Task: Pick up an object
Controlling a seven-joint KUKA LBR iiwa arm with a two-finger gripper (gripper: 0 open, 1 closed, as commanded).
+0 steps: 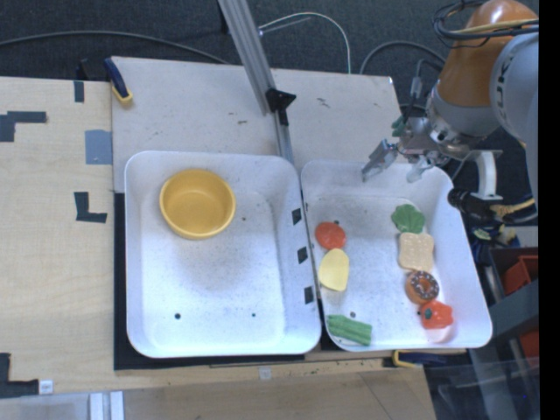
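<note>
- The gripper (395, 165) hangs over the far edge of the right bin (367, 201), its two fingers spread apart with nothing between them.
- Behind it, the grey arm with its orange band (472, 55) comes in from the right side of the bench.
- Nearest the gripper lies a green leafy piece (408, 218), well below the fingertips and apart from them.
- Just below the leaf sits a tan slice of toy bread (416, 252), touching or nearly touching it.
- Below the bread is a brown ringed doughnut (423, 285), and beside that, at the near right corner, a red toy with a green top (436, 315).
- On the left side of the same bin, a red tomato-like piece (330, 234) sits just above a pale yellow piece (333, 269).
- A green ridged vegetable (350, 329) lies at the near edge of the right bin.
- The left bin (219, 322) holds a yellow bowl (197, 202), upright, in its far left part.
- A slanted metal pole (248, 38) stands behind the bins.
</note>
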